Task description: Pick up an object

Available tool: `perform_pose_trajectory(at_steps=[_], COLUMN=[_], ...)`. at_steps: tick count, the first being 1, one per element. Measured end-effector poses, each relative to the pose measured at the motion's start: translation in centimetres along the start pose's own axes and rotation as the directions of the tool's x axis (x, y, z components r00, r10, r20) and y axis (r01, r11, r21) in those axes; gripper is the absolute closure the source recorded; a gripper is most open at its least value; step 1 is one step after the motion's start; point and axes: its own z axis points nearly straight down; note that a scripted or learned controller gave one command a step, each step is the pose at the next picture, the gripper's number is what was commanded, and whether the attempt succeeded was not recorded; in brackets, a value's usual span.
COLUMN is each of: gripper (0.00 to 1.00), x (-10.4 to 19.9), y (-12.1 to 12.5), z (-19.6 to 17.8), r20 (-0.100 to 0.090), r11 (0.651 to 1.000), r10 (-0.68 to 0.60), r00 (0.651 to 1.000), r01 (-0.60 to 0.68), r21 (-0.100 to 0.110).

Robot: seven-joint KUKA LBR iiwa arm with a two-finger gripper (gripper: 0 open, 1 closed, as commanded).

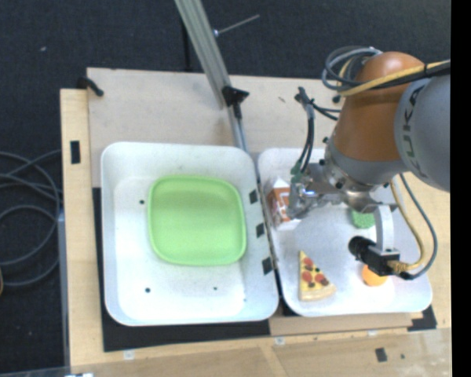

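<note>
Over the right bin (pixel 298 160), the pincer (pixel 302 199) blurs against a brown packet (pixel 279 203); I cannot tell its state.

pincer (pixel 298 197): blurred against the brown packet (pixel 279 201), fingers unreadable
green object (pixel 363 218): mostly hidden under the arm (pixel 377 124)
orange object (pixel 373 276): partly covered by a black fitting (pixel 374 254)

- Two white bins: left bin (pixel 118 210), right bin (pixel 330 309)
- One green plate (pixel 196 220)
- One pizza slice (pixel 314 278)
- One orange object (pixel 372 276)
- One small green object (pixel 363 219)
- One brown-and-white packet (pixel 279 203)
</note>
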Motion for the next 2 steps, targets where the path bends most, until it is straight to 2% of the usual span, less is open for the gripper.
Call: perform_pose_trajectory(at_steps=[2], gripper=[1.0], x=[8.9], y=[0.7], z=[0.3], r20=[0.0], r11=[1.0], r10=[0.0], r00=[1.0], r01=[0.0], r21=[0.001])
